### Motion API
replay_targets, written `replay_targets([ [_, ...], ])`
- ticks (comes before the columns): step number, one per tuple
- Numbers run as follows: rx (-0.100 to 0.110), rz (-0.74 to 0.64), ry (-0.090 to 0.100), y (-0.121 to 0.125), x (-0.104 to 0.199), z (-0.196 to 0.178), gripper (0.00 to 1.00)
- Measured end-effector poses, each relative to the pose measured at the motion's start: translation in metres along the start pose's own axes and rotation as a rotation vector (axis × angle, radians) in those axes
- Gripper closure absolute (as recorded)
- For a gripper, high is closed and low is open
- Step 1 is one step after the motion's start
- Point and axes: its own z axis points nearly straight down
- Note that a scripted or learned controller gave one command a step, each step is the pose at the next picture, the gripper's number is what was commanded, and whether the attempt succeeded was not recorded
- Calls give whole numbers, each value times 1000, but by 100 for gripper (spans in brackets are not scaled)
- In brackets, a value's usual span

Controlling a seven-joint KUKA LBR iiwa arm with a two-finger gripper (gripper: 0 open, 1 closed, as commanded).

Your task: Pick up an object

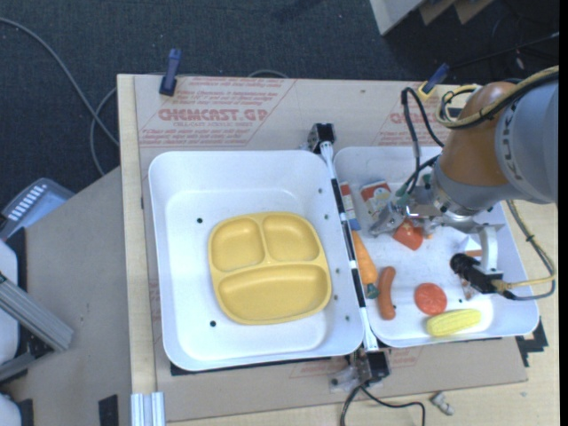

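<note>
A small red piece (409,235) is lying in the right bin (515,322), just under the gripper (397,213), and whether it is being gripped cannot be told. Nothing is showing as lifted, so the pick is looking unfinished. Nearby are resting a carrot (363,264), sausage (387,291), tomato (431,298) and corn (453,321); a yellow tray (269,266) is sitting in the left bin (177,238).

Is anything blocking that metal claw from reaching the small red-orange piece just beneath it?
Nothing visible does. The gripper hangs in the right white bin right beside the small red-orange piece. The brown sausage, round red tomato and yellow corn cob lie nearer the front.
</note>
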Motion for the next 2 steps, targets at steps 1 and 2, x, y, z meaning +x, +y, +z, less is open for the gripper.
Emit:
replay_targets([
  [1, -3, 1, 0, 1, 0, -10, 100],
  [2, -5, -2, -1, -10, 79, -114, 100],
])
